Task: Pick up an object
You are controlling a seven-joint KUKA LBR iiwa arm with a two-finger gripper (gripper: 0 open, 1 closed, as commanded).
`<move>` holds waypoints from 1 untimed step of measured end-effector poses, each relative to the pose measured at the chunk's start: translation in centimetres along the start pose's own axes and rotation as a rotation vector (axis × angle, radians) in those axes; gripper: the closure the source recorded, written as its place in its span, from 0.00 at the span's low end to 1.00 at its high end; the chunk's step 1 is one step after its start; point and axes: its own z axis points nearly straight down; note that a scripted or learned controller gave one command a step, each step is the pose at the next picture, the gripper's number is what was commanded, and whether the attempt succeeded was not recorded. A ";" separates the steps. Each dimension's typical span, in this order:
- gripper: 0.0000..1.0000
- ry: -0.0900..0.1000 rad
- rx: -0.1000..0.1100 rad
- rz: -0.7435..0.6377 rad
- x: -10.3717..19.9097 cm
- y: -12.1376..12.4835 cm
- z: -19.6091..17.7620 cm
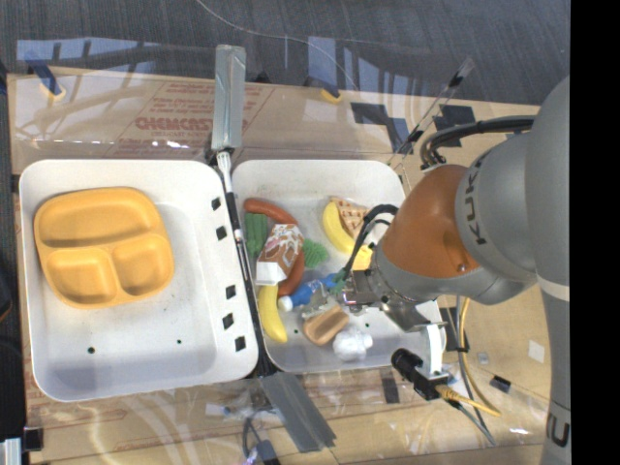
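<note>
Crowding the left half of the right bin is a heap of toy food, and any piece of it could serve as the object to be picked up. A sausage lies at the top of the heap, a bread slice just below it, a whole banana along the bin's left wall, a second banana nearer the arm, and a small brown bun beside a crumpled white piece at the bottom. The pincer is seen low over the middle of the heap, under the orange wrist; whether it is apart or together cannot be told, since the wrist hides it.

The pieces are judged to be light, hollow plastic: stiff enough to be squeezed firmly without harm, but smooth and rounded, so slipping is likely. The whole banana is judged the easiest to take, across its narrow middle, though the wall touching it leaves little room on that side. The bun, lying a little apart, could be gripped across its short width. The left bin carries a yellow divided plate, well apart from the arm.
</note>
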 end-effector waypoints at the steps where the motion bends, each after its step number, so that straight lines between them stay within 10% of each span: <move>1: 0.00 -0.001 -0.005 0.215 2.5 7.5 2.1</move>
